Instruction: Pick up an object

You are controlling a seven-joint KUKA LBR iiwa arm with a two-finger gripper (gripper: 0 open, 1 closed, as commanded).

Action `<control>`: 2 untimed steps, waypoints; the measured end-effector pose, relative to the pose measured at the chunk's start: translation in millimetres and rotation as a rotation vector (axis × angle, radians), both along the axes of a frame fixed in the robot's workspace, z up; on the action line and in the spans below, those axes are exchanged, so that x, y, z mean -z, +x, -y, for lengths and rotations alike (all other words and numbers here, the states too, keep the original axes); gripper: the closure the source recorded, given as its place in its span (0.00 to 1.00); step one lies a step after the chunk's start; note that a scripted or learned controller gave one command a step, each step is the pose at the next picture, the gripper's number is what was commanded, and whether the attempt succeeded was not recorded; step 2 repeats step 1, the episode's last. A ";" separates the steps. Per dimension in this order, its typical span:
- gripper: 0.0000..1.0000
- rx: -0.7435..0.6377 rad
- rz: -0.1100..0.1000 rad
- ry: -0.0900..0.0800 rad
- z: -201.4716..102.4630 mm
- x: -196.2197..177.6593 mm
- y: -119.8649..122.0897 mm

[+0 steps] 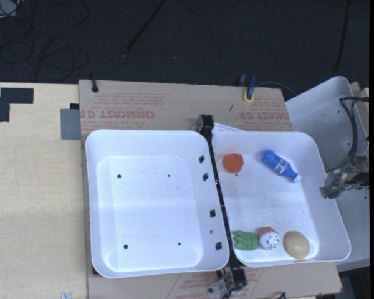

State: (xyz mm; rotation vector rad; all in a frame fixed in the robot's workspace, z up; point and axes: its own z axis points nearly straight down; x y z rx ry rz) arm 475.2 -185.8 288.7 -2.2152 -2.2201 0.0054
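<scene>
The gripper (336,185) sits at the far right, just outside the right bin's (327,167) right wall, about halfway along it. It looks small and blurred there, a dark metallic clump with cables looping above it, so how it is set cannot be told, and nothing shows in its hold. The arm (327,104) rises behind it as a pale grey curve toward the upper right.

Now to the bins, starting at the near edge. Along the right bin's near wall three things line up: a green toy (245,240) on the left by the divider, a white ball with red spots (268,238) touching or just beside it, and a tan egg-shaped thing (296,244) just beside that, nearest the corner.

Farther back in the same bin, an orange ball (233,162) lies near the divider, and a blue bottle (279,165) lies tilted on its side, well apart from the ball and closer to the gripper.

The left bin (96,198) sits alongside, its walls touching the right bin's. Both rest on a cardboard sheet (143,108) printed with red lettering.
</scene>
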 end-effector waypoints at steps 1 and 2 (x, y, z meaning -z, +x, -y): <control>1.00 -0.004 -0.002 0.001 0.3 -9.1 0.0; 1.00 -0.004 -0.002 0.001 0.3 -9.1 0.0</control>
